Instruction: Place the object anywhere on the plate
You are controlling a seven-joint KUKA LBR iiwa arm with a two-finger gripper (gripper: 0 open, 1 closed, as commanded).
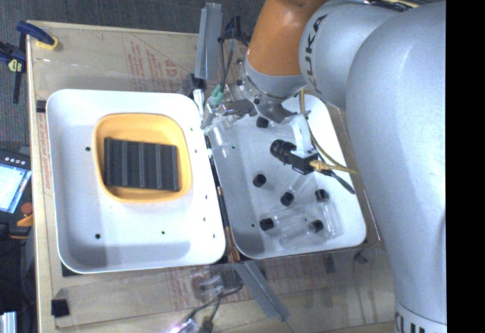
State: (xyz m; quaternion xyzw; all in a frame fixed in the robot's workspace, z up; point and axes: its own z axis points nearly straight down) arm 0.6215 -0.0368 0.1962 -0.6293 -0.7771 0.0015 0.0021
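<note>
A yellow plate (pixel 144 127) with a dark ridged centre lies in the left white bin (pixel 76 233). Several small clear vials with black caps, such as one vial (pixel 267 224) and another vial (pixel 317 227), lie scattered in the right white bin (pixel 242 240). My gripper (pixel 218 116) hangs low over the far left corner of the right bin, close to the wall between the two bins. A pale clear shape sits just under it, and I cannot make out whether it is a vial in the gripper or one lying in the bin.
The big grey arm with its orange band (pixel 284 36) covers the right side of the right bin. A black fitting with a yellow cable (pixel 292 157) hangs from the wrist over the vials. Blue clamps (pixel 34 36) and a small screen (pixel 11 187) sit at the bench's left edge.
</note>
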